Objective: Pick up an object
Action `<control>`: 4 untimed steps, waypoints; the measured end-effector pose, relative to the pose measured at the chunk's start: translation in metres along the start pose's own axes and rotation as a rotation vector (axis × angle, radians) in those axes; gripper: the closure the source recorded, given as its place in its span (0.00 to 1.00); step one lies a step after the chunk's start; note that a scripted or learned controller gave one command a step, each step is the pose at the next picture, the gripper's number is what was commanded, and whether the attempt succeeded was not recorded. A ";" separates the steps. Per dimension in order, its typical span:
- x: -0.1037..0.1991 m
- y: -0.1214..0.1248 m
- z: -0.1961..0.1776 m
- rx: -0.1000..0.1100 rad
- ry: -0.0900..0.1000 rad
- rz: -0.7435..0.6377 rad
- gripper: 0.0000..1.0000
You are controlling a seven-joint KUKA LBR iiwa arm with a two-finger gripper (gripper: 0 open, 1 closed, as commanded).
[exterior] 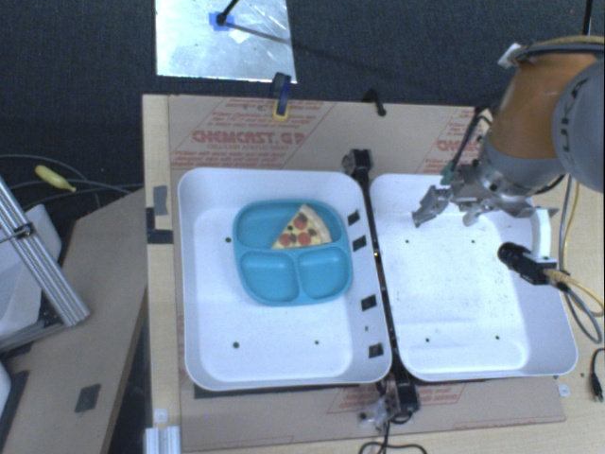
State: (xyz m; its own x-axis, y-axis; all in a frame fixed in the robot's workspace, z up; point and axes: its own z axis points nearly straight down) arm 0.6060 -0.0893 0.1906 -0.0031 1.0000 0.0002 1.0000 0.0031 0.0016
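A blue divided plate [291, 253] lies in the left bin [213, 348]. A toy pizza slice [304, 229] with red dots rests in the plate's far compartment. My gripper [444, 210] hangs over the far part of the right bin [473, 348], well to the right of the plate. Its two fingers are spread apart with nothing between them.
A black hinge strip [371, 253] runs between the two bins. The bins sit on a cardboard sheet [246, 135]. A shiny square plate [225, 25] lies on the dark floor behind. A metal frame [33, 263] stands at the left.
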 end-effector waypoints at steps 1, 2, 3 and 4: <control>0.085 -0.050 0.007 0.005 0.003 -0.007 0.00; 0.123 -0.106 -0.090 -0.005 0.003 -0.006 0.00; 0.149 -0.118 -0.292 -0.020 0.005 -0.004 0.00; 0.148 -0.118 -0.295 -0.006 0.001 -0.008 1.00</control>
State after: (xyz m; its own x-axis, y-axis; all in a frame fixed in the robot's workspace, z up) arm 0.4874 0.0583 0.4851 -0.0113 0.9999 0.0012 0.9999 0.0113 0.0074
